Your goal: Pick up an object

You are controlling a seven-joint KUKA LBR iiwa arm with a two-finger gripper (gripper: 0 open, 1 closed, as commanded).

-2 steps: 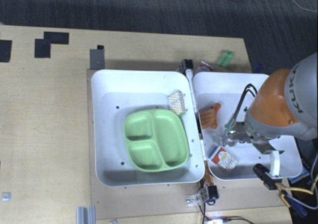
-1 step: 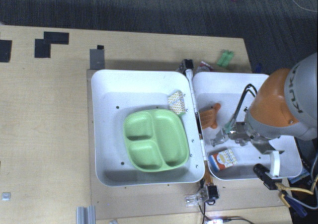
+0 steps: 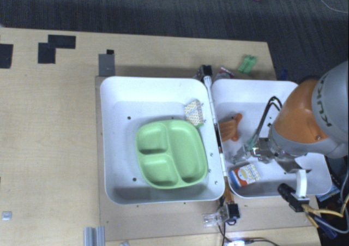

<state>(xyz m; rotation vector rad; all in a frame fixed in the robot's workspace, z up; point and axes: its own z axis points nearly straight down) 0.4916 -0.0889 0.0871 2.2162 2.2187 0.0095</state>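
Green tray [image 3: 172,153] left bin; orange toy [image 3: 229,127] right.

Green tray [image 3: 172,153], orange toy [image 3: 229,128], white bins [image 3: 117,130].

The arm [image 3: 327,108] enters from the right edge of the frame, its grey body filling the middle right. The orange band [image 3: 297,117] sits just left of that, bent downward toward the lower right of the frame. Below the band the grey wrist narrows to the gripper [image 3: 242,155], which points left and slightly down.
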